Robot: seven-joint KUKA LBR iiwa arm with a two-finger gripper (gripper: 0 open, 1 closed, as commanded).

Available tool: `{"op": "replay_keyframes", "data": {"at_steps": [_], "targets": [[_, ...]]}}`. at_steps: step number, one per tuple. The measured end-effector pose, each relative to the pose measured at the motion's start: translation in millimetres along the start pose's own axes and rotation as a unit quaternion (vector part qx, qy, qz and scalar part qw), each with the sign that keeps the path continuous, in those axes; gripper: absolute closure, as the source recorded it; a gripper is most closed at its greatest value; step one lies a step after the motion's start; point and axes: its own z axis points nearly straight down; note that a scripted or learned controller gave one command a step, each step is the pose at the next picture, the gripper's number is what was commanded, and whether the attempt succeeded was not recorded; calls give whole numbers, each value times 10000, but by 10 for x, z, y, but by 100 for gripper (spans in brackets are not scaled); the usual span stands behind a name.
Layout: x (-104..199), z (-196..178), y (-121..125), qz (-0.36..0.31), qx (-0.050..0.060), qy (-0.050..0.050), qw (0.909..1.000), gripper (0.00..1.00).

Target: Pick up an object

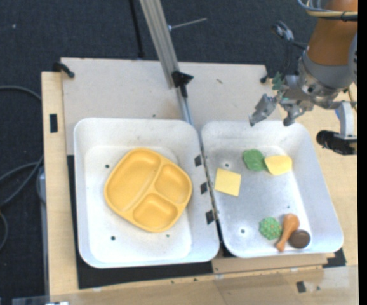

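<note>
toys [279, 164] in right bin [317, 183], plate [148, 189] in left bin [88, 170]

Arm in from right, end effector [274, 114] open, nothing betw. fingers

Bright even overhead light, soft shadows, slightly soft pic w/ mild grain
</note>
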Motion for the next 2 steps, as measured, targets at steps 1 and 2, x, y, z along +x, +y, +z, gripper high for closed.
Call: {"op": "replay_keyframes", "data": {"at_steps": [1,2], "targets": [[0,0,0,-3,1,-2,10000,0],[-32,428,32,12,21,-2,10000,0]]}}
